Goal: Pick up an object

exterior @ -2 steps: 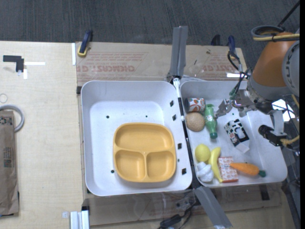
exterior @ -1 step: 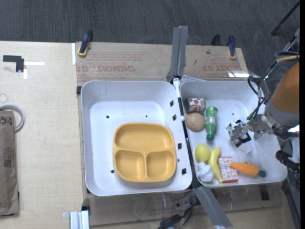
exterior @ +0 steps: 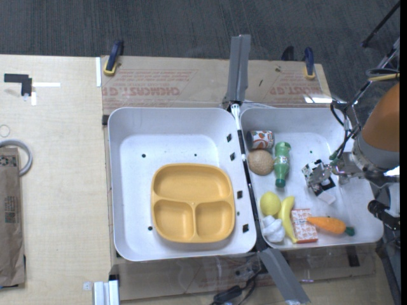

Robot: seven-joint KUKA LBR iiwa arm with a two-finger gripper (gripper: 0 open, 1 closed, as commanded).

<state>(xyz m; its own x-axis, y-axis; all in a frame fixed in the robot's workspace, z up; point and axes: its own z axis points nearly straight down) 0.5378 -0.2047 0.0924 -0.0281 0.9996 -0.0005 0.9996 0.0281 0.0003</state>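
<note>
The right bin (exterior: 299, 124) holds several objects. A small can (exterior: 261, 138) lies at the back, with a brown round bun (exterior: 260, 162) and a green bottle (exterior: 281, 164) just in front of it. Nearer the front are a yellow lemon (exterior: 270, 203), a banana (exterior: 288, 218), a white crumpled item (exterior: 273, 229), a red-and-white box (exterior: 304, 226) and an orange carrot (exterior: 328, 224). My gripper (exterior: 317, 176) hangs low over bare bin floor at the right side, to the right of the bottle and above the carrot in the view. Nothing shows in its grasp.
The left bin (exterior: 127, 170) holds a yellow divided plate (exterior: 193, 203). A grey divider bar (exterior: 239, 68) runs between the bins at the back. Cardboard (exterior: 165, 81) lies behind the bins. Cables (exterior: 350, 116) trail at the right by the arm.
</note>
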